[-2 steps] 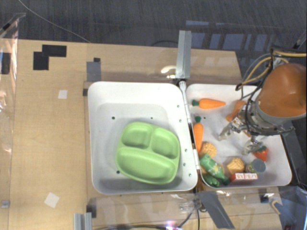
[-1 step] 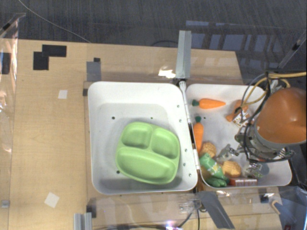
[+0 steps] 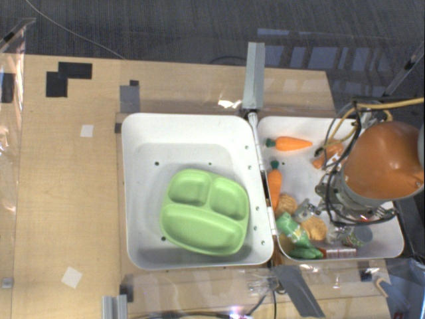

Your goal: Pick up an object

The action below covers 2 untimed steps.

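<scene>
Arm hangs over right bin toys.

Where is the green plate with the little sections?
The green divided plate lies in the left white bin, toward its front right corner, close to the wall shared with the right bin that holds the toy carrots.

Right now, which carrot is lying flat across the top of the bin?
The carrot near the right bin's far edge. It lies sideways, while the other carrot points down along the wall between the bins.
</scene>
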Available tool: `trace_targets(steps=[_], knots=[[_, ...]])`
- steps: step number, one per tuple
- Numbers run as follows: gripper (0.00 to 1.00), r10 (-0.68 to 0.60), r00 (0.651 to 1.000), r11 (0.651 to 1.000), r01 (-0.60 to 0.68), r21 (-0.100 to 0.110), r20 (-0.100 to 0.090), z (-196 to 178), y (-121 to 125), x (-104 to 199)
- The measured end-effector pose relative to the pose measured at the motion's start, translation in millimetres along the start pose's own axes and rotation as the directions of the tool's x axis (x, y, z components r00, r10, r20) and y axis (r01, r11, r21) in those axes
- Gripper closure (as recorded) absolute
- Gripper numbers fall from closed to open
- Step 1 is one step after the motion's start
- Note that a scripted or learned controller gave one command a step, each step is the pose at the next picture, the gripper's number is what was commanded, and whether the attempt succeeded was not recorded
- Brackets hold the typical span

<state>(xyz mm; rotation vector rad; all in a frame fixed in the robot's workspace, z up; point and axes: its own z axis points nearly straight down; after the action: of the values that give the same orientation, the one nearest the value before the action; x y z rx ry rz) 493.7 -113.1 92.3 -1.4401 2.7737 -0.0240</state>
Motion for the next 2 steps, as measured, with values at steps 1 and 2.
trace_targets(steps=[1, 2], knots=[[0.0, -0.395, 0.918, 0.919, 0.395, 0.004, 0.008, 0.3, -6.1, 6.6], [0.0, -0.692, 0.722, 0.722, 0.692, 0.017, 0.002, -1.4, -5.6, 0.4]])
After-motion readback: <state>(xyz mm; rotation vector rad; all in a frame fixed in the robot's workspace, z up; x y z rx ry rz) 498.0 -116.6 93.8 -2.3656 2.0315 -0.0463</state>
